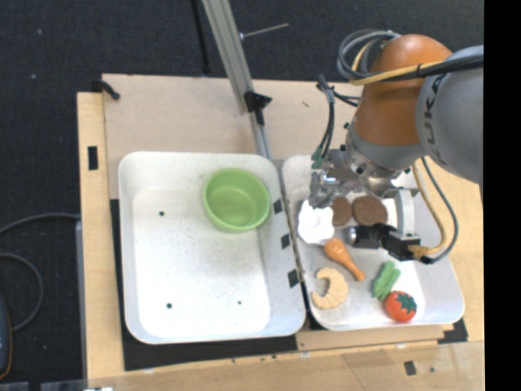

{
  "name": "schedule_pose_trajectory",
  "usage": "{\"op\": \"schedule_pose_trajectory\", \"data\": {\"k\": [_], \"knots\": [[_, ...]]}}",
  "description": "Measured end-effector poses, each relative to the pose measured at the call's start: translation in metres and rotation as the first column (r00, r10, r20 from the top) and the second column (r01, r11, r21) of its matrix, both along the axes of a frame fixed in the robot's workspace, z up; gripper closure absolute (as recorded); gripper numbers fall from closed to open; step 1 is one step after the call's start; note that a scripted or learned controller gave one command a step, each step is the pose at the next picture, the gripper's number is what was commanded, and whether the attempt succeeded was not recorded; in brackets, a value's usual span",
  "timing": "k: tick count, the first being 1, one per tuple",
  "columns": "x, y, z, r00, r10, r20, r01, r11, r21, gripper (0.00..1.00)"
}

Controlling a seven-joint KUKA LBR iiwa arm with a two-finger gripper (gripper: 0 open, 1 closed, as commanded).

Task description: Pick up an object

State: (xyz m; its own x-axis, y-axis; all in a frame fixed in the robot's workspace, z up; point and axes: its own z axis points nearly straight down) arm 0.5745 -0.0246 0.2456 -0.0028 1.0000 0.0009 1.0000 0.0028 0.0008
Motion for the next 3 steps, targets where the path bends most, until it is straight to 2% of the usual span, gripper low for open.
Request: {"op": "schedule_pose_trajectory", "data": {"k": [1, 2, 3], "knots": [[-0.008, 0.053, -0.002, 1.000, 0.001, -0.001, -0.001, 1.000, 0.000, 1.00], [-0.027, 0.102, -0.013, 1.000, 0.003, -0.002, -0.003, 1.000, 0.000, 1.00], [-0.026, 0.100, -0.013, 1.000, -0.001, 0.000, 0.001, 1.000, 0.001, 0.00]]}}
